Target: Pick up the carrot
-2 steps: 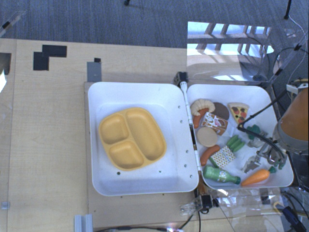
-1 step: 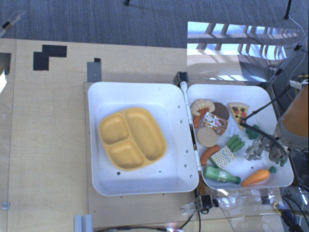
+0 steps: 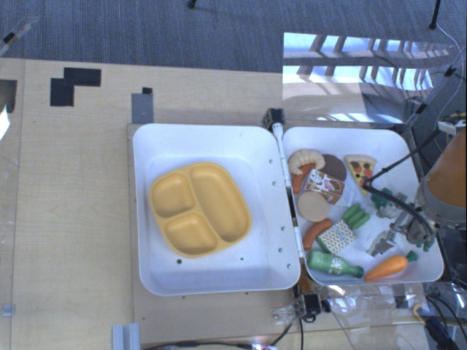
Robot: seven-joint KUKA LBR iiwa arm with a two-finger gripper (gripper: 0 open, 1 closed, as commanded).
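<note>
Pale wood surface (image 3: 73,217) under grey carpet at top of frame; two white bins side by side, centre to right. Left bin (image 3: 146,268) w/ yellow divided plate (image 3: 198,208). Right bin (image 3: 419,272) crowded w/ toy food: pizza slice (image 3: 359,169) upper right, sausage (image 3: 317,231) and green bottle (image 3: 334,264) lower left.

Carrot (image 3: 387,267) at lower right of right bin, close to bottom rim, lying nearly flat; long axis approx left-right w/ slight upward tilt toward the right, green top at right end.

Gripper (image 3: 384,245) at right of frame, just above carrot, slightly up in the picture. Open/closed state: can't tell, too blurred by cables and linkage. Nothing visibly held.

Judgement: short drop down-frame needed, closing across carrot's narrow width, i.e. perpendicular to long axis. Bin rim close beyond — risk of bumping.
</note>
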